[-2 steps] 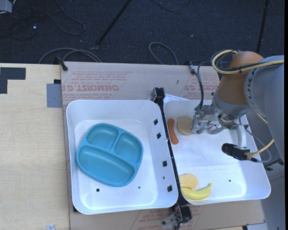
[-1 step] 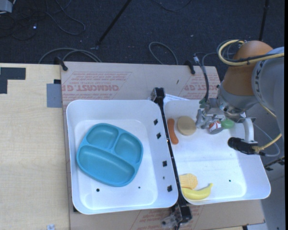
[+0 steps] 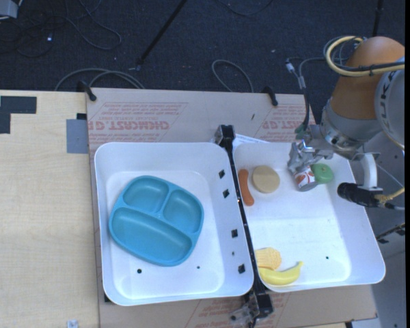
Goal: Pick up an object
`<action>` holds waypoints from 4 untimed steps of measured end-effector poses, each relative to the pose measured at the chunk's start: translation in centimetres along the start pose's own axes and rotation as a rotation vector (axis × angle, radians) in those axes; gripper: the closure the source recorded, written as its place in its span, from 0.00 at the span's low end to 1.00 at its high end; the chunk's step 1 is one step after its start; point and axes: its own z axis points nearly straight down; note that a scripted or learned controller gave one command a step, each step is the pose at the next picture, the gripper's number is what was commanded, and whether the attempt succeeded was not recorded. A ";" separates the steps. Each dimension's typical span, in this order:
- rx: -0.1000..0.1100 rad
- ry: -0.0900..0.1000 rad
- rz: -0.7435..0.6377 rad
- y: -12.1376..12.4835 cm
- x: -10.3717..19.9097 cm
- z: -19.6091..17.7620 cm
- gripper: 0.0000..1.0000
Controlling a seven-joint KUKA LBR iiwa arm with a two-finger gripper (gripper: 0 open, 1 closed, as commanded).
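1. Left bin (image 3: 109, 162): holds a blue divided plate (image 3: 156, 219), lying flat left of centre.
2. Black divider clamp strip (image 3: 236, 210) runs between the two bins.
3. Right bin (image 3: 355, 251), far left side: orange sausage-shaped piece (image 3: 246, 186) lies just beside the divider, with a tan round disc (image 3: 265, 180) touching or nearly touching it on its right.
4. Right bin, near edge: yellow banana (image 3: 284, 274) next to a small yellow-orange lump (image 3: 267, 257), touching.
5. Right bin, far right corner: gripper (image 3: 305, 172) is down over a small red-and-white can-like object (image 3: 304, 179), green object (image 3: 323, 173) just beside it.
6. Fingers look closed around the can-like object, though the view there is cluttered, so not certain.
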 end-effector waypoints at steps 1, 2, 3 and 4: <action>0.003 0.003 -0.003 0.7 4.9 -1.3 1.00; 0.004 0.002 -0.003 0.8 9.3 -1.8 1.00; 0.005 0.003 -0.005 0.4 15.5 -2.7 1.00; 0.008 0.002 -0.004 -0.6 21.2 -2.6 1.00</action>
